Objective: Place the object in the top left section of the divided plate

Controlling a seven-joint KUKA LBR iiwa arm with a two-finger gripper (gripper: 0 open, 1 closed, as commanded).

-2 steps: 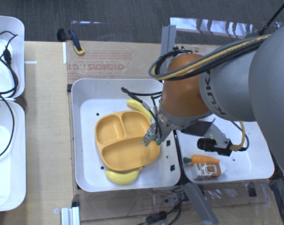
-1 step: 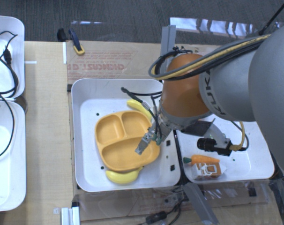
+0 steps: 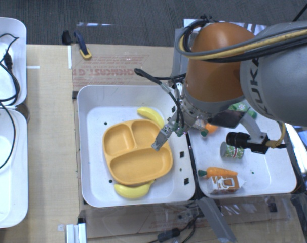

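From the camera view, you have the gripper [image 3: 162,138] hanging over the right edge of the divided plate [image 3: 136,153], reached in from the right so the big orange wrist band stays above the wall between the two bins. Whether it is gripping anything you cannot tell: the tip is a small grey blur against the yellow plate, and nothing readable shows there.

The plate sits in the left bin [image 3: 87,151], and its two small sections lie along the far side, so the top left section is the one farther from the gripper, up and to its left. That section looks bare from here.

One banana [image 3: 151,116] lies just above the gripper, curled along the plate's far rim; a second banana [image 3: 133,190] pokes out from under the plate's near edge, below and left of the gripper. Either could be the task's object; you cannot say which from this angle.

Behind the gripper, in the right bin [image 3: 285,178], sit a green can [image 3: 232,151] and a small carton [image 3: 224,183], well apart from the plate, probably spare items.
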